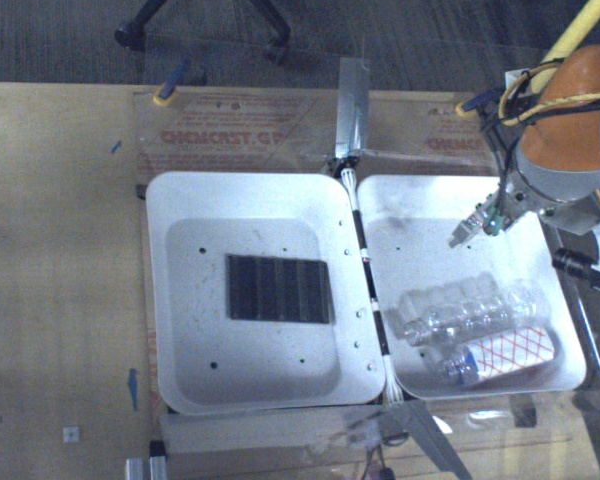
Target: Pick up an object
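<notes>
White bins: two shallow trays sit side by side in the middle of the frame on a pale wooden tabletop, their inner rims touching along a dark seam.
Left bin: holds a dark ribbed rectangular panel lying flat at its centre, long side running left to right; small dark holes dot the floor around it.
Right bin: its contents crowd the lower part, toward the bottom right of the frame.
Clear plastic bottle: ridged and see-through, lying on its side, tilted slightly up toward the right.
Blue-capped item: small, just below the bottle and touching the packet's left end; too blurred to name further.
Red-and-white checked packet: flat against the bin's lower right wall, partly under the bottle.
Arm: grey with an orange band, entering at the upper right, cables looping over it.
Claw: over the upper right part of the right bin, well apart from the bottle, pointing down-left; I cannot tell how it is set, and nothing shows in it.
Background: cardboard sheet with red lettering behind the bins; chair base on the dark floor at the upper left.
</notes>
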You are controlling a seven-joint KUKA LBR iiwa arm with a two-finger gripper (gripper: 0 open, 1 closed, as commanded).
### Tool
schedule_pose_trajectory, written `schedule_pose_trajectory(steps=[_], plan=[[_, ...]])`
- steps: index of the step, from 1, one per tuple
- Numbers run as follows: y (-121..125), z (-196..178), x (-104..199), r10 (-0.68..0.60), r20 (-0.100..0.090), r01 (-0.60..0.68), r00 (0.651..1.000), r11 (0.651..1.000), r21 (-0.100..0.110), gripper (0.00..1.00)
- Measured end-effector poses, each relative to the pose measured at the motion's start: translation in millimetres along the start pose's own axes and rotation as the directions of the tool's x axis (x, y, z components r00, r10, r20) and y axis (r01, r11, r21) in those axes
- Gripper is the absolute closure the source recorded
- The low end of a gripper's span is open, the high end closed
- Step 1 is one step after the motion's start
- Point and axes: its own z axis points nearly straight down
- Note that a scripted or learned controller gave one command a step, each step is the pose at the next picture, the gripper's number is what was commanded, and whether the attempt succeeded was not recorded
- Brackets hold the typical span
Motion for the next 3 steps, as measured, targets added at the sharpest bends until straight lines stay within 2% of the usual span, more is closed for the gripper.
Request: schedule_pose_trajectory(steps=[1, 2, 3], plan=[[0, 0, 0, 0.000, -0.001, 0.000, 1.000, 1.000, 0.001, 0.00], [-70, 53, -25, -0.033, 0.005, 0.033, 0.999, 0.999, -0.003, 0.00], [5, 90, -43, -0.090, 0.005, 0.090, 0.996, 0.996, -0.003, 0.00]])
